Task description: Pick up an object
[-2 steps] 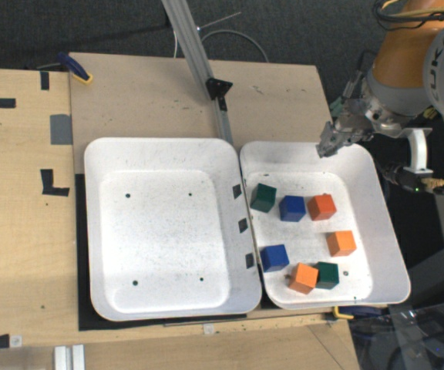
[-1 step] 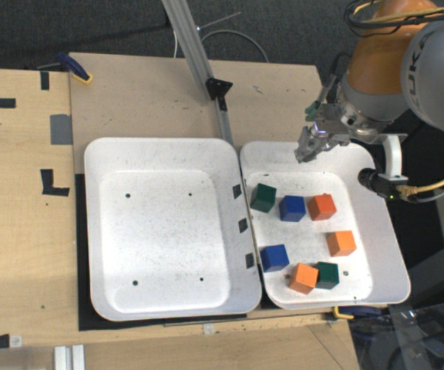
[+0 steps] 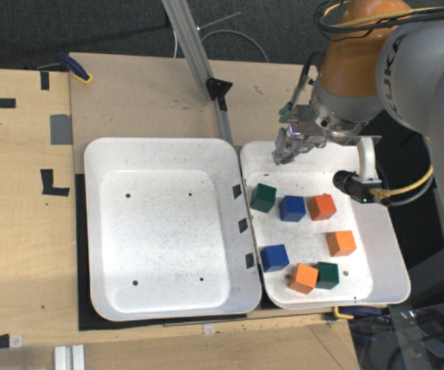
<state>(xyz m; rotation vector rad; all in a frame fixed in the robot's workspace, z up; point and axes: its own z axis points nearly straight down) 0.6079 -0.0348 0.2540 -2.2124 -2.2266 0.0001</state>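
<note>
While the gripper [image 3: 286, 154] hangs over the right bin's [image 3: 384, 284] far edge, its closure impossible to tell, the 7 cubes lie nearer, so descending here would likely grab nothing.

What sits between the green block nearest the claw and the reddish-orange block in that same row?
A blue cube, seen in the camera view, between the green cube and the reddish-orange cube.
</note>
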